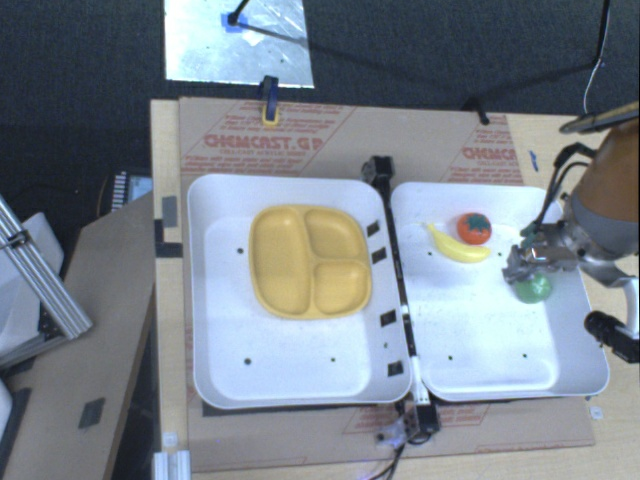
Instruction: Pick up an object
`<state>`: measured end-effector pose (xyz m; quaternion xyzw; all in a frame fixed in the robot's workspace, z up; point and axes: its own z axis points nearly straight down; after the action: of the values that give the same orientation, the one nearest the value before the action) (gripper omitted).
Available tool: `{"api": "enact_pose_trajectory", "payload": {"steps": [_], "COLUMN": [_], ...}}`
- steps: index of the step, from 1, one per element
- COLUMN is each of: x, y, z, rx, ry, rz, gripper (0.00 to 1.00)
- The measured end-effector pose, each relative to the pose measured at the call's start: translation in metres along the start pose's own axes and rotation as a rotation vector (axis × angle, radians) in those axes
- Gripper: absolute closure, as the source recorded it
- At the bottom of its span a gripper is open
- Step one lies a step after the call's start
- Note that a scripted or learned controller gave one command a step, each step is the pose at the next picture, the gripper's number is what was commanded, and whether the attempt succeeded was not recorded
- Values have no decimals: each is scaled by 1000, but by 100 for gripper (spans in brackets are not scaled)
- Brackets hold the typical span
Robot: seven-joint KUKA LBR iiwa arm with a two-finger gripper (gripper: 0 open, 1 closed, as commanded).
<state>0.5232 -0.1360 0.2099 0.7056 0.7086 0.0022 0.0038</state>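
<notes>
Leftmost, the left bin (215, 298) carries a yellow divided plate (308, 261) with three compartments, lying flat near the bin's middle. Small dark holes dot the white floor around the plate. Between the two bins runs a dark divider strip (393, 278), with a black clip at its far end and wiring at its near end. Both bins rest on a brown sheet printed with red lettering (262, 141), which covers the bench (163, 128).

Next, the right bin (480, 368) holds three things, all in its far half. A yellow toy banana (456, 247) lies flat, its curve opening away from the camera. A red tomato-like ball with a green top (474, 228) sits just beside the banana's right end, touching or nearly touching it. Further right, a green round object (534, 288) lies near the bin's right wall.

Rightmost, the pincer (528, 262) hangs directly over the green round object, its metal tip at the object's upper edge. Whether it is spread or pressed together cannot be told from this angle. The arm's orange band (608, 183) rises above it.
</notes>
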Motion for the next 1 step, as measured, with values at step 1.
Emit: {"api": "enact_pose_trajectory", "payload": {"steps": [1], "x": [0], "y": [2], "z": [-40], "rx": [2], "ry": [1], "rz": [0], "gripper": [100]}}
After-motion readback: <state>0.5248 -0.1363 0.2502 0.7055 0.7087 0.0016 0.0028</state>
